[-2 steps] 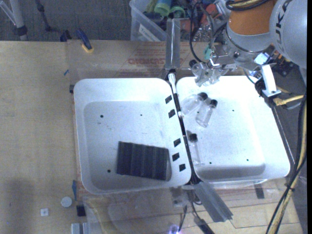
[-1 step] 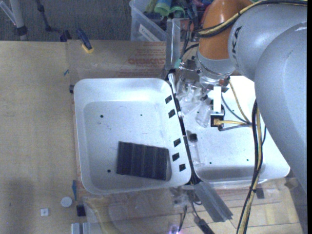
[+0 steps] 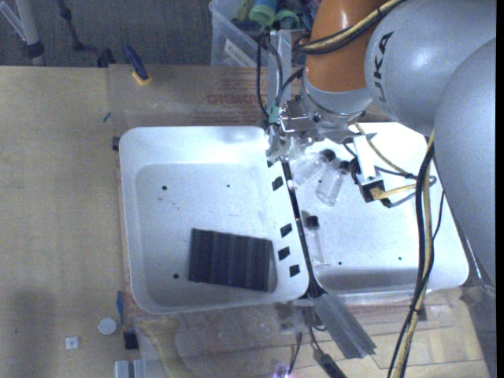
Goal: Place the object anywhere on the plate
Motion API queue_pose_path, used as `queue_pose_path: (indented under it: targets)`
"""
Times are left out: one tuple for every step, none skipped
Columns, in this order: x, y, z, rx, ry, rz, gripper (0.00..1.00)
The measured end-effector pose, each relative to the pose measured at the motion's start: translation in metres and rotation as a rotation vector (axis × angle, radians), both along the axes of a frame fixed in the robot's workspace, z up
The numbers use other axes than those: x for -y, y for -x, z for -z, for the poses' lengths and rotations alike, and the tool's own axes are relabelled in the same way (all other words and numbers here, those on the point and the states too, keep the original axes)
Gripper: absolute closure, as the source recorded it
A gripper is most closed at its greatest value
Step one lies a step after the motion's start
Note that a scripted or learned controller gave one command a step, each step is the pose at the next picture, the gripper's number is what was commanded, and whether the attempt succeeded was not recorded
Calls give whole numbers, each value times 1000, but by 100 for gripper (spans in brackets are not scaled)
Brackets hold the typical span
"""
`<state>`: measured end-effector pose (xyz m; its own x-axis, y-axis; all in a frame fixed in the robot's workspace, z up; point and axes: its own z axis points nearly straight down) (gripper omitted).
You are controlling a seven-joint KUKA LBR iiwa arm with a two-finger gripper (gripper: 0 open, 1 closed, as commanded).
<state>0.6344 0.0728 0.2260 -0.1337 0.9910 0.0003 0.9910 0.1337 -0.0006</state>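
Observation:
A dark, ribbed rectangular plate (image 3: 230,260) lies flat in the left bin (image 3: 157,172), near its front wall. My gripper (image 3: 319,176) hangs below the orange-banded wrist, over the back left corner of the right bin (image 3: 394,258), close to the divider between the bins. It looks pale and translucent against the white floor, and I cannot make out anything in it. A small dark object (image 3: 312,222) rests on the right bin's floor beside the divider, a little in front of the gripper. The plate is well to the gripper's left and nearer the front.
Black tags (image 3: 283,231) run along the divider edge. A yellow and black cable (image 3: 378,191) trails from the wrist across the right bin. A clear tub of coloured items (image 3: 260,10) stands behind the bins. Small bits lie on the bench at the front left (image 3: 106,325).

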Motion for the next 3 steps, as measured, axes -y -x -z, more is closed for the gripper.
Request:
queue_pose_path:
  targets:
    - [0,-24,-24,6,1,-654,100]
    - [-1,-23,2,0,-1,-859,100]
    - [-26,-4,131,6,0,-948,100]
